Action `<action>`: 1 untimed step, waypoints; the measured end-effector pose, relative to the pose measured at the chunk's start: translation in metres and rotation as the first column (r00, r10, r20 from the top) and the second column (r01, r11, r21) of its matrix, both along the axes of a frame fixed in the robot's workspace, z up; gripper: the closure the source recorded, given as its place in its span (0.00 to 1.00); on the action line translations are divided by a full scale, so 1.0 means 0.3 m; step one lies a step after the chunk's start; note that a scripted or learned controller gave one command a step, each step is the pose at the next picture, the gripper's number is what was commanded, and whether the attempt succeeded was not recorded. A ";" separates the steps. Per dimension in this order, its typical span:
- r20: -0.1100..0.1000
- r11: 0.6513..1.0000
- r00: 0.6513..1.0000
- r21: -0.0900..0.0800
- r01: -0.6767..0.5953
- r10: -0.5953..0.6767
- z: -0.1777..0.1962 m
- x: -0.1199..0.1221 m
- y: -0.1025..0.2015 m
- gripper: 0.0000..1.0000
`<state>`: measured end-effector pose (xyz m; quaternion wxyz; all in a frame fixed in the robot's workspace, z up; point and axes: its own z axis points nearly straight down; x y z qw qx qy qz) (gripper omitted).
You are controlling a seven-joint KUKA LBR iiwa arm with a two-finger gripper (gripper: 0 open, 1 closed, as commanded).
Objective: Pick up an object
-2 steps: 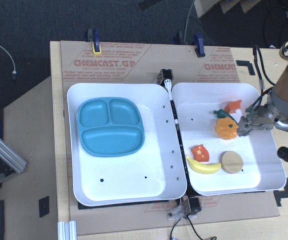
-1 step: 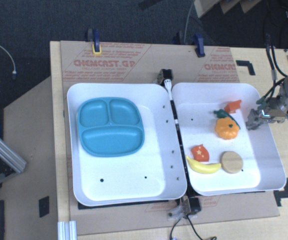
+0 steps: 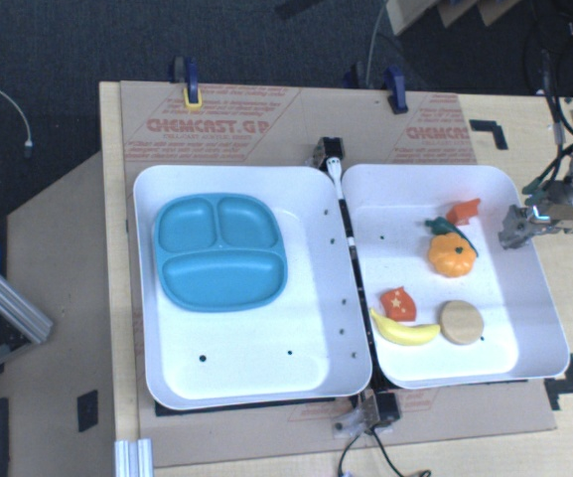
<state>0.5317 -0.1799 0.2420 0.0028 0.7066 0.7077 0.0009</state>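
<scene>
The right bin (image 3: pixel 524 296) holds an orange toy pumpkin with a green stem (image 3: pixel 451 253), a small orange-red piece (image 3: pixel 464 211) behind it, a red strawberry-like piece (image 3: pixel 398 303), a yellow banana (image 3: pixel 403 331) and a tan round disc (image 3: pixel 461 322). My gripper (image 3: pixel 520 229) hangs at the bin's right rim, to the right of the pumpkin and apart from it. Nothing shows between its fingers.
The left bin (image 3: pixel 306 346) holds a blue divided plate (image 3: pixel 221 252) at its back left. Both bins rest on a brown board (image 3: pixel 266 117) held by blue clamps (image 3: pixel 191 79). Cables run at the far right by the arm.
</scene>
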 end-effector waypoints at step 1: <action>-0.008 1.000 1.000 0.005 -0.004 0.004 -0.044 -0.017 0.179 1.00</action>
